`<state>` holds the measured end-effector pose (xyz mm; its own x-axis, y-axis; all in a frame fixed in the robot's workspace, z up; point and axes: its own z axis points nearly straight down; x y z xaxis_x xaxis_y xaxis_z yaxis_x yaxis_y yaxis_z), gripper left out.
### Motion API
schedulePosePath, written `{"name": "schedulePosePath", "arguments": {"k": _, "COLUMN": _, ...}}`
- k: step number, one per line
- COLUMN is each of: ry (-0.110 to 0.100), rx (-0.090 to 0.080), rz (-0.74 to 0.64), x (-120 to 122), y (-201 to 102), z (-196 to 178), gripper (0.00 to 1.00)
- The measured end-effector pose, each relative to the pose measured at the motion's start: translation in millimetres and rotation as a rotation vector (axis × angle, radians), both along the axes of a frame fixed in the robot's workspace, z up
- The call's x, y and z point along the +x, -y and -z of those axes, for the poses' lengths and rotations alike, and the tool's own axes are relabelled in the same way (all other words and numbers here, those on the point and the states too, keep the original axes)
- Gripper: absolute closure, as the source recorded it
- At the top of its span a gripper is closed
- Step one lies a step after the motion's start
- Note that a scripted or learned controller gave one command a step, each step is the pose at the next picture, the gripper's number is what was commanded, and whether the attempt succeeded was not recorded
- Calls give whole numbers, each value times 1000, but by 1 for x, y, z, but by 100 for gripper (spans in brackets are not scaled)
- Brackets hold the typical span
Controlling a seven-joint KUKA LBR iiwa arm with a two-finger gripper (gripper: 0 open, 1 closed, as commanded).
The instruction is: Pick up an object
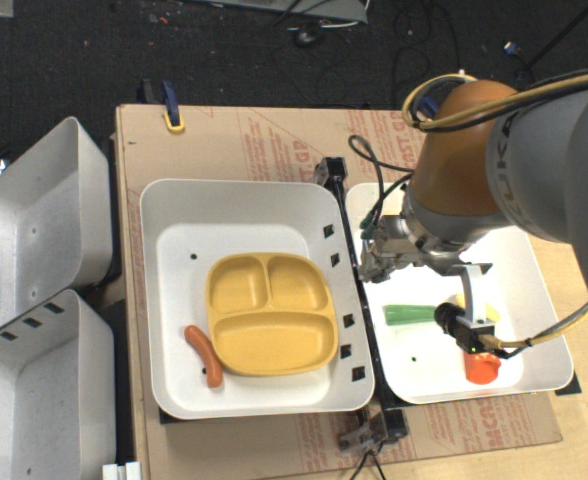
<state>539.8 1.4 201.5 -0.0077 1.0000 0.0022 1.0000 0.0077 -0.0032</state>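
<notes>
My gripper [376, 258] hangs over the left side of the right bin [534, 268], close to the wall between the two bins. A flat green object [408, 315] lies on the bin floor just below and right of the gripper, apart from it. An orange-red object [482, 367] sits near the bin's front right. A small yellow piece [490, 314] shows beside it, partly hidden. The bulky grey and orange wrist [464, 158] covers the far part of this bin.
The left bin [164, 268] holds a yellow divided plate [271, 313] in its middle and an orange-brown sausage [204, 355] at the plate's front left. Two white containers [34, 228] stand off the bench at the left.
</notes>
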Motion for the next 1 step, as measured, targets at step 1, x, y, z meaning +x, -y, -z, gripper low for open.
{"name": "schedulePosePath", "arguments": {"k": 1, "ry": 1, "rx": 0, "rz": -1, "x": -19, "y": -56, "z": -14, "gripper": 100}}
